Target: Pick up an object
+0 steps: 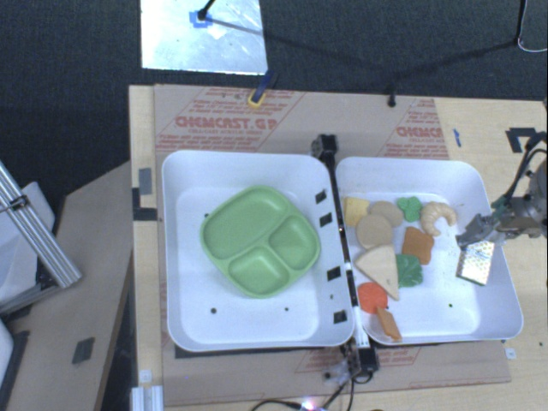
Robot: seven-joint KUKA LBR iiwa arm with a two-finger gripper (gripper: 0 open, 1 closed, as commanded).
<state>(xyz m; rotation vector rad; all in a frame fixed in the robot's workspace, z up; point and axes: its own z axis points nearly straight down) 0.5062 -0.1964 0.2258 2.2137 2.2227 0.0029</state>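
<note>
The right bin (445,319) holds several toy foods in its left half. Among them are a pale croissant (438,216), a green leafy piece (411,205), a tan round disc (374,229), an orange-brown block (418,244), a cream wedge (381,268), a red round piece (372,296) and an orange stick (390,324). My gripper (476,245) hangs low over the right side of this bin, to the right of the croissant and the orange-brown block. A silvery speckled part shows at its tip. I see no toy in it.
The left bin (184,315) carries a green divided plate (259,241). A black divider with clips (336,229) runs between the bins. The arm's wrist (522,212) crosses the right bin's right rim. A shiny metal sheet (203,24) lies beyond the bench.
</note>
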